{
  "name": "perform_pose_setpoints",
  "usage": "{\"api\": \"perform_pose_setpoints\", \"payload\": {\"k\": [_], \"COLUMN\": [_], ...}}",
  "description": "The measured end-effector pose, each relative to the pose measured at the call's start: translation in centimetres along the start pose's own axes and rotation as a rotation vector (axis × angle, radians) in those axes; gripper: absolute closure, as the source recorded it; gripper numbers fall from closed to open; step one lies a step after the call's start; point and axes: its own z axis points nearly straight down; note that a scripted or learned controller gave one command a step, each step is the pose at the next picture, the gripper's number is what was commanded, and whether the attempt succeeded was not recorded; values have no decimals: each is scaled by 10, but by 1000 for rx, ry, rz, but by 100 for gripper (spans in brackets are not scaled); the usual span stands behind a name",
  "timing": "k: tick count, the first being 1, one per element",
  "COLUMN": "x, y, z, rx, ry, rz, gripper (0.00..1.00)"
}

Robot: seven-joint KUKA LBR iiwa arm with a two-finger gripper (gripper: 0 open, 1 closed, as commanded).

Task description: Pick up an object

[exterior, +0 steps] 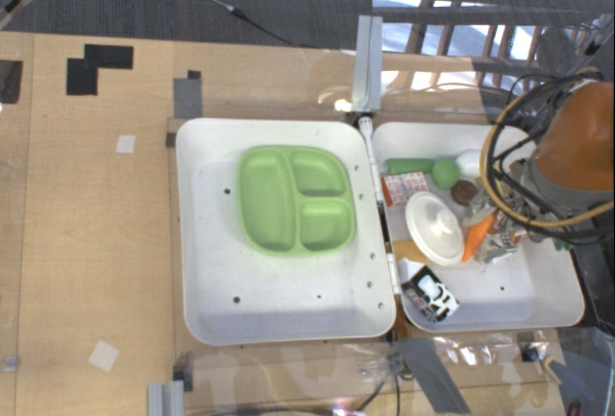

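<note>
Orange carrot-like piece slants just beside the gripper near the right bin's middle, toward its divider edge; its grip cannot be told.

The arm comes in at about 3 o'clock and it's a chunky thing. Biggest bit you see is a rounded orange band, kinda glossy, sitting on a grey collar. Thick black cables loop around it in big arcs toward 9 o'clock, with a thinner yellowish wire running alongside. Under the collar there's a messy cluster of small metal parts and thin wires, too small and blurry to sort out. More dark cabling bunches up toward 1 o'clock.
</note>
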Motion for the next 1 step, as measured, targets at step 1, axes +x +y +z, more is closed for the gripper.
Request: {"api": "perform_pose_setpoints", "payload": {"k": [1], "x": [9], "y": [81], "z": [-142], "rx": [-6], "ry": [16], "rz": [-125], "gripper": [100]}}
